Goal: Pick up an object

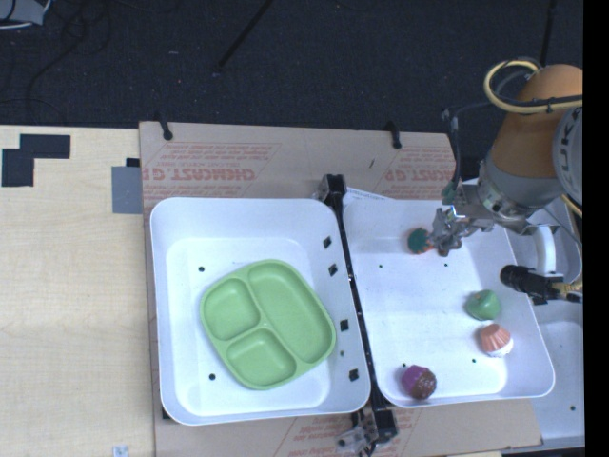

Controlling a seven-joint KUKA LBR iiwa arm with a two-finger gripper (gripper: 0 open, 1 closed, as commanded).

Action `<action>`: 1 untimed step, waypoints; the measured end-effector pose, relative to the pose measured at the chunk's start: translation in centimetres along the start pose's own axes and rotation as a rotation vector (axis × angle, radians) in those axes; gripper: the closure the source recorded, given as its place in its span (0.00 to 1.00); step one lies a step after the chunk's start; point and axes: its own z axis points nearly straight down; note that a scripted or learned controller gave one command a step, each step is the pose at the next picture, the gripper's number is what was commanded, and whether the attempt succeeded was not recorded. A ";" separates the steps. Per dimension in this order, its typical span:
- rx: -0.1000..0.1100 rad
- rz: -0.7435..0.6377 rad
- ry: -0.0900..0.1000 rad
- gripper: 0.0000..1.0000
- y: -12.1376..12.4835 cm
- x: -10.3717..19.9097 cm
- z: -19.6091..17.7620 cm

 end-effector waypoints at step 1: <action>-0.001 -0.006 0.000 1.00 0.7 0.7 -5.1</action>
